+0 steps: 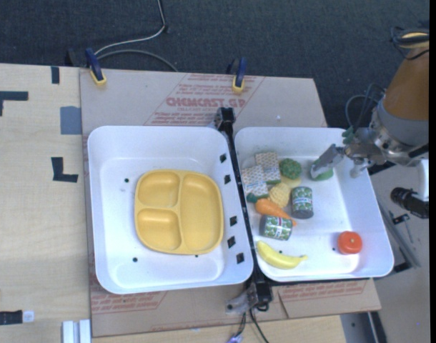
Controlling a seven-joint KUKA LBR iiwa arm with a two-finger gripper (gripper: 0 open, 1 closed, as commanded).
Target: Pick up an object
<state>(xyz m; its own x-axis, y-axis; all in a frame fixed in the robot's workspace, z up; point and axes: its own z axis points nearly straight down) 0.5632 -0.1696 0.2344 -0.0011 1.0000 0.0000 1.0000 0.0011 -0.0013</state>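
- Yellow plate (179,211) sits alone in the left bin (103,191).
- Right bin (368,213): carrot (272,209), two cans (301,201), banana (280,256) clustered; orange ball (349,242) at five o'clock.
- Gripper (325,164) hovers at one o'clock; jaws' opening: cannot tell, nothing visibly held.
- Risk: crowded items likely slip or jam the grasp.

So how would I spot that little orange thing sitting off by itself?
Look at the right bin, the one with the toy food. Most pieces cluster by its left wall; the orange tomato sits alone near the front right corner, right of the banana. It is round and squat, unlike the long orange carrot in the cluster.
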